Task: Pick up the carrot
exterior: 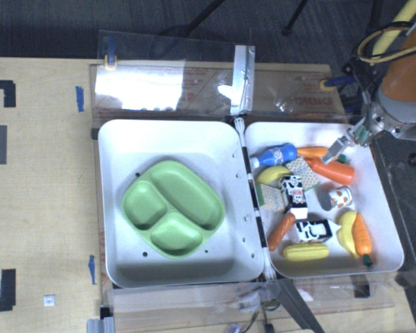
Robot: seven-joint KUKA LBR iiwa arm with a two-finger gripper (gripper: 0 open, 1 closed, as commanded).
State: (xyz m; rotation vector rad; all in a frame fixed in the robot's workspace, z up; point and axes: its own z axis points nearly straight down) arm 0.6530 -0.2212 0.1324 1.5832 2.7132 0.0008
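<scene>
Several carrot-like toys lie in the right bin [392, 255]. One orange carrot [361, 236] with a dark green end rests near the bin's right wall. A second, orange-red carrot [331, 171] lies at the upper right, and a slimmer one [281, 230] sits by the divider. My gripper [341, 146] hangs over the bin's upper right part, just above the upper orange-red carrot and a thin orange piece [311, 152]. I see nothing held by it.
The right bin also holds a blue bottle [276, 155], a yellow banana [272, 175], black-and-white packets [293, 189], a white cup [340, 198] and a yellow corn-like piece [306, 252]. A green divided plate [172, 207] sits in the left bin [118, 144].
</scene>
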